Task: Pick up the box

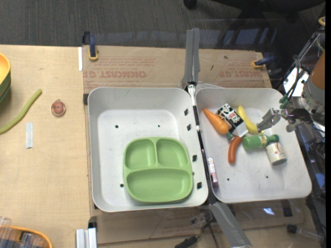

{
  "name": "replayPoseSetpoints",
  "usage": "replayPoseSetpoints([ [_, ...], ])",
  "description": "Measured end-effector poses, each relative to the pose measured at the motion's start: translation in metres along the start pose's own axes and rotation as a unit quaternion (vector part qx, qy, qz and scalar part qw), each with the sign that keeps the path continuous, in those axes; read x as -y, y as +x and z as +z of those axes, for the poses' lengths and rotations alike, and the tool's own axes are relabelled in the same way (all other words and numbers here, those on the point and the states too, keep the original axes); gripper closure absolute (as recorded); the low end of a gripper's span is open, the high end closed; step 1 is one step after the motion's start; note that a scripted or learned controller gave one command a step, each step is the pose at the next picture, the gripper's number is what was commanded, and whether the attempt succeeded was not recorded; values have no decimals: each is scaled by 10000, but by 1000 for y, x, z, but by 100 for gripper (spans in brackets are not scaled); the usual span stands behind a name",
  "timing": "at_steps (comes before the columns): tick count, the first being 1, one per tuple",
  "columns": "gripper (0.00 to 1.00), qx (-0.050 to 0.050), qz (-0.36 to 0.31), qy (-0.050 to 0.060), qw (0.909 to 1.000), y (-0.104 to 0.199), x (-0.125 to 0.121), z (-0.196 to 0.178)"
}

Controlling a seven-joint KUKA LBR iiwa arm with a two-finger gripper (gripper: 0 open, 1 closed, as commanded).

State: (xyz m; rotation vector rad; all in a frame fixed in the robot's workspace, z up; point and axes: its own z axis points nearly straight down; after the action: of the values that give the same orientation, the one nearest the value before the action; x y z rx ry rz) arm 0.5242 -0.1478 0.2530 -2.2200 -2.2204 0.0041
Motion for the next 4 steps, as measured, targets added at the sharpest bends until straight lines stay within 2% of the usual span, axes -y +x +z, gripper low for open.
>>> replayPoseSetpoints([
  [1,0,-5,515,-2,9987,55,3,162],
  [2,0,0,-811,-8,9967,83,-36,62],
  [3,0,8,1013,-6,9949,43,-22,-28],
  [4,0,5,1860,13,9826,103,4,-10],
])
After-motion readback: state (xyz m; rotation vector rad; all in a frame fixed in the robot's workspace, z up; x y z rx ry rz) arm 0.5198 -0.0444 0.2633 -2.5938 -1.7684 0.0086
